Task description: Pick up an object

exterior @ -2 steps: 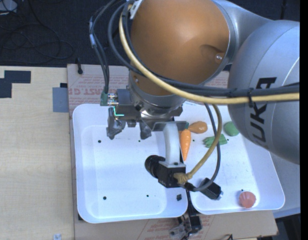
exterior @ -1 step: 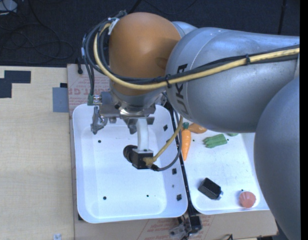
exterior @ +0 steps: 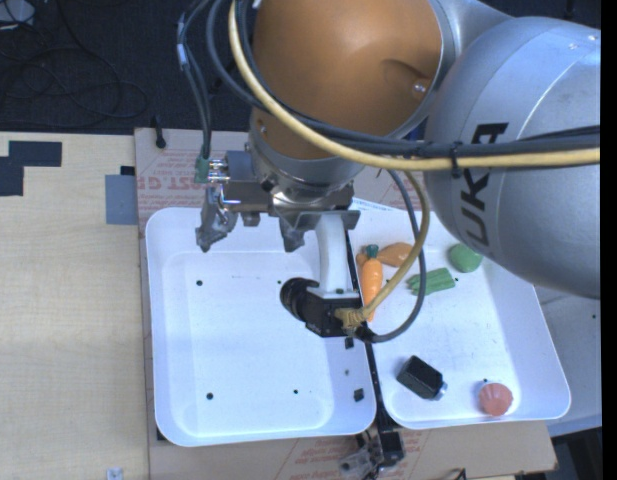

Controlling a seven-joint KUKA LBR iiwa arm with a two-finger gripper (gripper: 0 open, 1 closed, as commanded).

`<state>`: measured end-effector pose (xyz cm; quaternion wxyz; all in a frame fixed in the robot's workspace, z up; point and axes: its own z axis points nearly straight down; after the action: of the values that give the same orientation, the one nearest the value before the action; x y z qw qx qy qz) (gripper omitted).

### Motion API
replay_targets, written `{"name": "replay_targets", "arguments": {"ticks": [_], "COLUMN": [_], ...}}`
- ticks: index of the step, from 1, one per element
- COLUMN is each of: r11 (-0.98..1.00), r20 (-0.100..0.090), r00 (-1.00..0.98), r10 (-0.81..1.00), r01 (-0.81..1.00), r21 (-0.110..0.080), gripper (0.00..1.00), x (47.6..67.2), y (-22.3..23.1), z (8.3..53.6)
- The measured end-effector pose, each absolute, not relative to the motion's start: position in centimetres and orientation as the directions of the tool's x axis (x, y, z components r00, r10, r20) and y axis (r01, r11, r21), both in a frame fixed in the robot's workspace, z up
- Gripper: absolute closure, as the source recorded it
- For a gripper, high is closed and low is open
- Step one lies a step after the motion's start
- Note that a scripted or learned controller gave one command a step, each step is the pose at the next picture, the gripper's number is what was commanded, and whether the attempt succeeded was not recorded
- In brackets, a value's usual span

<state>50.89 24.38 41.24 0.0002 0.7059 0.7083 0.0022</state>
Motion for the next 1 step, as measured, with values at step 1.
{"name": "replay_targets", "arguments": {"ticks": [1], "r11": [-0.002], "r20": [-0.003], "r00": [0.002], "r10": [1.0], "r01": [1.0], "r21": [-0.006], "gripper": [0.0], "x": [57.18], "y": [24.32], "z": [27.64]}}
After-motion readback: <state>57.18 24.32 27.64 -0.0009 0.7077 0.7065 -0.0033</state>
